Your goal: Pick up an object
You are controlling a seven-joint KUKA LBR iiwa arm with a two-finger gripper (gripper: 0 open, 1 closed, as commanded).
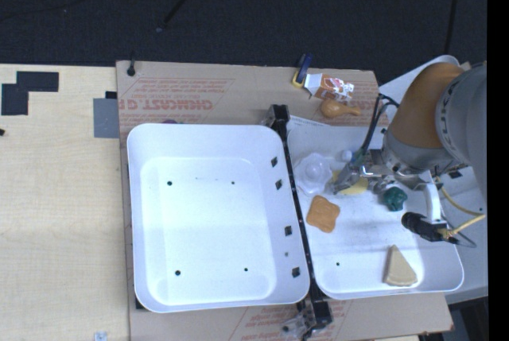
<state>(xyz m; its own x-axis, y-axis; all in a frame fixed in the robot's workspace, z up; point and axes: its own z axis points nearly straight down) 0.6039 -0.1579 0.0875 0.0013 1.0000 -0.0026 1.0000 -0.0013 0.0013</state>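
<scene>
Cardboard [238, 93] covers the bench beneath two white bins. From the camera view, the left bin [208, 216] sits at nine o'clock of the right bin [374, 284]. Within the right bin lie an orange biscuit-like piece [323, 214] centrally, a tan wedge [400, 268] at five o'clock, and a green ball [393, 199] at three o'clock. The gripper [350, 180] hangs over a yellowish object [355, 187]; whether it grasps anything, I cannot tell.
</scene>
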